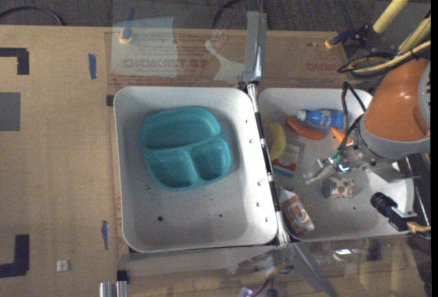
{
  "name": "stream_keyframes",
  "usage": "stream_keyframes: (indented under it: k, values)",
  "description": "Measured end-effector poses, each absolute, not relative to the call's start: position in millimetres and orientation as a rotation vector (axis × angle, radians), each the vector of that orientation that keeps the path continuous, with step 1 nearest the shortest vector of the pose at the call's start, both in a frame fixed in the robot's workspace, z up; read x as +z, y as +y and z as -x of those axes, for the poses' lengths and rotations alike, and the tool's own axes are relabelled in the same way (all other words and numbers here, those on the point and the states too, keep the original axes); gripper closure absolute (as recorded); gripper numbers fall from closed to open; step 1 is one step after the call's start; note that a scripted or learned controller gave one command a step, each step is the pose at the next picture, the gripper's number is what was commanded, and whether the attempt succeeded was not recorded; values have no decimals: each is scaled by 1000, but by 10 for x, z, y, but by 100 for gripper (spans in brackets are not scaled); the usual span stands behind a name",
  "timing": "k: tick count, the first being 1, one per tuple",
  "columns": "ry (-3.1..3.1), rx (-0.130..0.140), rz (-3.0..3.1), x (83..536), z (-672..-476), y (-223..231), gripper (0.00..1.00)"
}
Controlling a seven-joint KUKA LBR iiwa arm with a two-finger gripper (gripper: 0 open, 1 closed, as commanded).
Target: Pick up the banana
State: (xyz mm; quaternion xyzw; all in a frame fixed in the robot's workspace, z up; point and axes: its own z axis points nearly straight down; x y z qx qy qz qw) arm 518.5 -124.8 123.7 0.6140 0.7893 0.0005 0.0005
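Banana [276, 140]: we see it in the right bin [356, 224], hard against that bin's left wall, its yellow curve running roughly top to bottom. Just below it lies a small red-and-white packet [286, 164], touching or nearly so. A blue-and-white bottle [321, 116] lies on its side near the bin's upper edge, with an orange item [306, 128] just under it. A printed pouch [296, 213] sits in the lower left corner of the same bin.

The arm [395, 111] comes in from the right, its orange band over the bin's right half. The gripper [328, 169] hangs near the bin's middle, well apart from the banana and beside a small patterned cup [341, 187]. We cannot tell how far its pincer is parted; nothing is visibly held.

The left bin [137, 213] holds a teal divided tray [186, 147].
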Motion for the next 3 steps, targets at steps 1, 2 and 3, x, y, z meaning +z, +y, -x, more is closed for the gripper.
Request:
stream_keyframes:
  k: [1,2,3]
  values:
    - [2063,0,-2368,1854,-5773,-1017,0]
    - [2337,29,-2049,1216,-5510,-1234,0]
    - [2448,15,-1933,985,-6054,-987,0]
